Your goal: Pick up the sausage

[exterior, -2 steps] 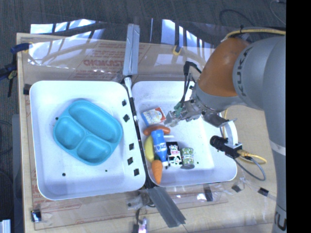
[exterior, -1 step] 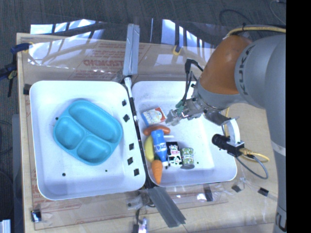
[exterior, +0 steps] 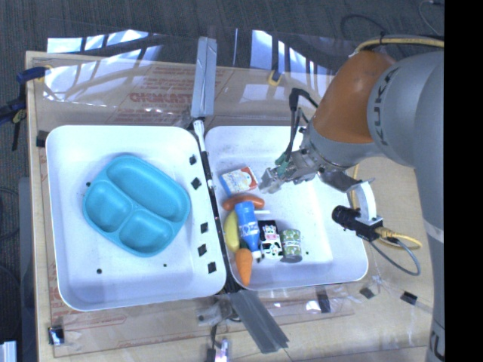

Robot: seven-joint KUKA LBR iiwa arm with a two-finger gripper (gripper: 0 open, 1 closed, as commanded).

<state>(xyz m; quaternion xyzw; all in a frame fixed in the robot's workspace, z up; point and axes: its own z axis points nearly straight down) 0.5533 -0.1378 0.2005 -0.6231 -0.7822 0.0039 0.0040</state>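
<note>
While the grey arm [exterior: 392, 104] leans in from the right with its orange band [exterior: 353, 100] turned toward the camera, its wrist bends down over the right bin [exterior: 343, 259] and the gripper [exterior: 273, 176] hangs low above that bin's upper middle. Whether the pincer is released or clenched cannot be told from this angle; nothing is seen held in it. A black fitting [exterior: 355, 221] with a yellow cable juts from the wrist over the bin's right side.

Going left to right, 2 white bins sit side by side. The left bin [exterior: 68, 277] holds 1 thing, a blue plate [exterior: 136, 204] with 3 compartments, lying at a slant near the bin's middle.

The right bin holds a cluster of 7 small things along its left side. 1 yellow item [exterior: 231, 232] lies against the left wall, with 1 orange carrot [exterior: 244, 263] just below it. 1 red-and-white packet [exterior: 239, 179] lies at the top of the cluster, just left of the gripper. The sausage [exterior: 244, 201], reddish orange, lies crosswise just below that packet and touches the top of 1 blue bottle [exterior: 247, 227]. Right of the bottle stand 1 black-and-white carton [exterior: 269, 240] and 1 small green can [exterior: 291, 245], close together.
</note>
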